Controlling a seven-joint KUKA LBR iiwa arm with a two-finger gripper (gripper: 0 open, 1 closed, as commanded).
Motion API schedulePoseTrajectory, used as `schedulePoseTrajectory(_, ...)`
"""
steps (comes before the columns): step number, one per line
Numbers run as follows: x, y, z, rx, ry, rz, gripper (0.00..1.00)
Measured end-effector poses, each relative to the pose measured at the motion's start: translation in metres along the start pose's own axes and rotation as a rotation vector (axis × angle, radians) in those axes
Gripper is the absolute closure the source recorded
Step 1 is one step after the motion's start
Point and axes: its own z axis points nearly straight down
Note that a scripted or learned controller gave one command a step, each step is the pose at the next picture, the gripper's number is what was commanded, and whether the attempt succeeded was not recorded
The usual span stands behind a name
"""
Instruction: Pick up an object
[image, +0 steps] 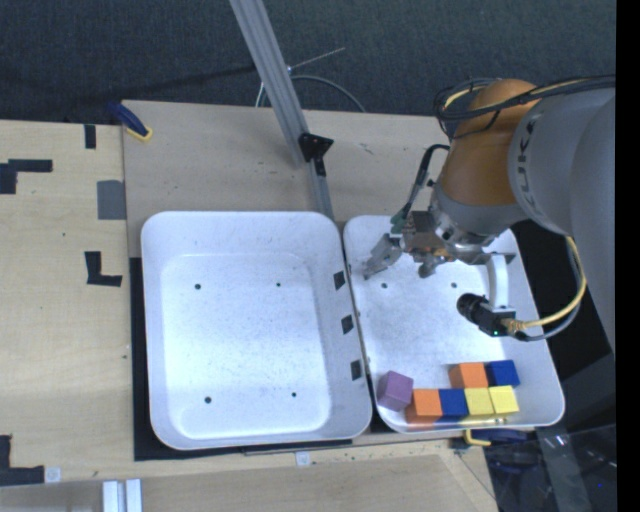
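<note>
In the camera view, the gripper (405, 257) hangs over the far part of the right bin (420, 320), near the rim that meets the left bin (240, 330). Its two fingers are spread apart and nothing is between them. The blocks lie together along the near rim of the right bin: a purple block (397, 388) at the left, then an orange block (427, 402), a blue block (453, 402), a yellow block (480, 402) and more behind them. Between the gripper and the blocks the white floor of the bin is free. The bins stand on a light wooden bench (60, 330). A grey metal pole (275, 75) crosses the far side.
</note>
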Motion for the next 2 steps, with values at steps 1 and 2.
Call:
schedulePoseTrajectory(1,0.011,-0.014,0.0,0.0,-0.001,0.001,0.0)
schedulePoseTrajectory(2,0.019,-0.03,0.0,0.0,-0.002,0.003,0.0)
